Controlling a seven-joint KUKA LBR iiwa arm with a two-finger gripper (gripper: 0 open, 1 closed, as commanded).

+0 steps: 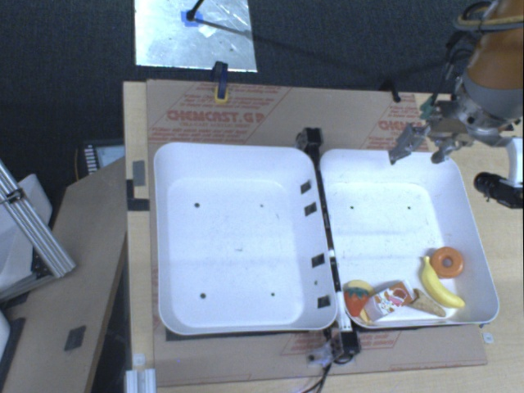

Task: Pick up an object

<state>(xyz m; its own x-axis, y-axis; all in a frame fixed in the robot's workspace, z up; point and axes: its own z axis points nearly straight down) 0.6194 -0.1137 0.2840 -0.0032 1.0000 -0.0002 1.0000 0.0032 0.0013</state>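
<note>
The candidate objects lie clustered in the near corner of the right bin (458, 195): a yellow banana (438, 286) lies along the right wall, an orange ring-shaped piece (447, 261) touches its upper end, a tan cone-shaped piece (426, 304) sits just beside its lower end, a red-and-white packet (387, 300) lies next to that, and a rounded orange-and-yellow item (357, 295) rests against the centre divider. The gripper (417, 146) hangs above the far rim of the same bin, well apart from the cluster, with its two fingers spread and nothing between them. To do this step well, the arm should travel toward the near corner and descend over one item only; the banana is judged the clearest target, since its middle is exposed and the fingers could straddle its narrow width. Crowding is the chief risk: a finger landing on the ring or the cone would likely push the pile instead of closing on a single piece. The left bin (237, 236) needs no attention. The arm above the wrist is cut off at the frame's right edge, the packet's print is too small to read, and the rounded item's identity is uncertain.
</note>
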